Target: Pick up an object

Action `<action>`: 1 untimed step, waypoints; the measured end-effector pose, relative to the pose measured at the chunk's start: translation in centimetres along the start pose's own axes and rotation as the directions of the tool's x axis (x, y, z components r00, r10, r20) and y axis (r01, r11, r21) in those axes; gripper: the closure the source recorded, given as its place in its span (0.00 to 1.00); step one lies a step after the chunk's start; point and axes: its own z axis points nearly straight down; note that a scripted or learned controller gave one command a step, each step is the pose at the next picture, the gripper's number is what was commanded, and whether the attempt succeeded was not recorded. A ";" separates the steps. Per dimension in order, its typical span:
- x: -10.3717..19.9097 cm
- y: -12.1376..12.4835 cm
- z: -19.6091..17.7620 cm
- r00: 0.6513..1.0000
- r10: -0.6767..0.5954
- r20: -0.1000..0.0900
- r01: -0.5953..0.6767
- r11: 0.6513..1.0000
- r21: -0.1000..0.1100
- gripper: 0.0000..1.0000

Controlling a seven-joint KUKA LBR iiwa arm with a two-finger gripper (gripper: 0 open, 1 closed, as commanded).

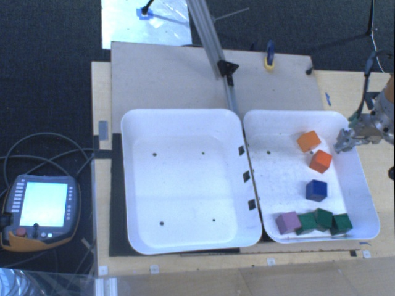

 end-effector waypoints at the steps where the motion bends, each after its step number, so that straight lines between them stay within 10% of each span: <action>1: 6.0 -0.3 -1.0 1.000 -0.006 -0.005 0.006 1.000 0.005 1.00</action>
